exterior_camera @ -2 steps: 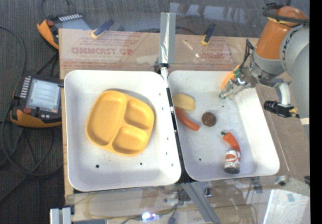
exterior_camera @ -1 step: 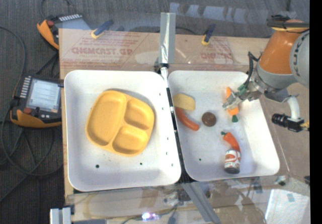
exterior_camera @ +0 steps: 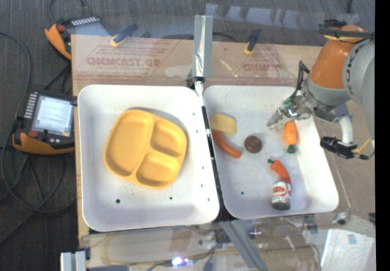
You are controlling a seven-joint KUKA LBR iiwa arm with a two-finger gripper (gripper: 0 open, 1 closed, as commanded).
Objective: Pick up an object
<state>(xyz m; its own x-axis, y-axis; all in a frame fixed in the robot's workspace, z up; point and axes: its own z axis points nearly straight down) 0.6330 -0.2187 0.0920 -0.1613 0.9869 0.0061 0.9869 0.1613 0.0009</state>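
Pincer (exterior_camera: 285, 114) open near right bin's (exterior_camera: 317, 193) far edge, bare floor beneath; small orange carrot (exterior_camera: 290, 134) just beside it

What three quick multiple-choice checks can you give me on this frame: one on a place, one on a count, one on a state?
1. Where does the yellow divided tray lie?
A. In the left bin
B. In the right bin
C. On the floor

2. How many carrots lie in the right bin?
A. None
B. Two
C. Five

3. How does the small can rest?
A. Hanging from the end effector
B. Stacked on the yellow tray
C. On the bin floor near the front edge

Answers:
1. A: the tray fills the middle of the left bin.
2. B: one carrot lies just below the end effector, another just above the can.
3. C: the can sits on the white floor, apart from the end effector.
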